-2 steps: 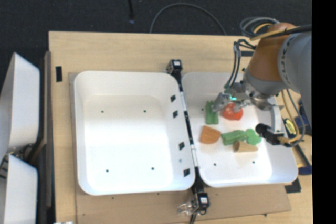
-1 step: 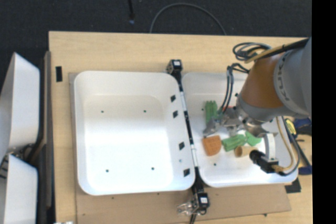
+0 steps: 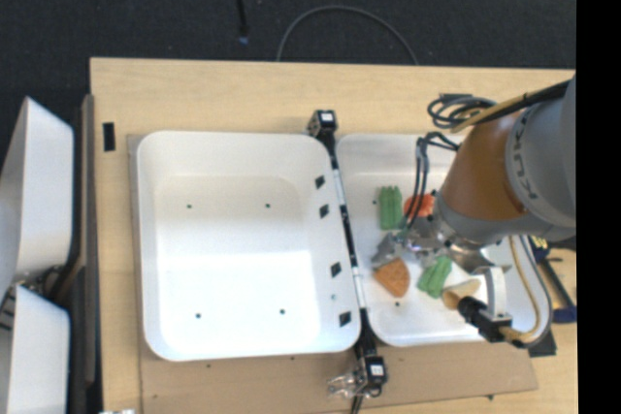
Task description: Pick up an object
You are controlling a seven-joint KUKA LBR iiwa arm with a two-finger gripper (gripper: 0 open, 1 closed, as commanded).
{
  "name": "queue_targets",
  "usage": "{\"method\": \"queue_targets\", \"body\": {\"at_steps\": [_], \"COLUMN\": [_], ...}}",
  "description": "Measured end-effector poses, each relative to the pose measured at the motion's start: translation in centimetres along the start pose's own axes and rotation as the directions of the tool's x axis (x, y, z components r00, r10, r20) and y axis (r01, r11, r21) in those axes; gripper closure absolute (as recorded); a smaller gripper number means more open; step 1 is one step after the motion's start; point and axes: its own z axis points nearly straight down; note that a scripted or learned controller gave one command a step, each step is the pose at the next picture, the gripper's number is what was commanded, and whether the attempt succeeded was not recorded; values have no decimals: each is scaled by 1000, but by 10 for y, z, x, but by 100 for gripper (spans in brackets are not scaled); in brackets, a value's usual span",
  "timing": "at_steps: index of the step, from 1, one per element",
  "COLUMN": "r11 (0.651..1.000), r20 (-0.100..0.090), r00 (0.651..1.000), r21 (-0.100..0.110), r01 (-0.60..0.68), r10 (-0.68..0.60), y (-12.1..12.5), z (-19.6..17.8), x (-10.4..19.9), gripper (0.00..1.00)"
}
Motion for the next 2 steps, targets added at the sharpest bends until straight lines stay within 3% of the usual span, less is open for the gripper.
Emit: {"method": "queue_targets", "body": {"at_steps": [1,2], "r11": [1000,1000], "r20": [-1,-1], "r00": [1000,1000], "r21": [-5,-6], "r01": [-7,-8], "r10": [7,8], "y": [2,2], "z": [-11,-10], "x": [-1,-1], "gripper": [100,0]}}
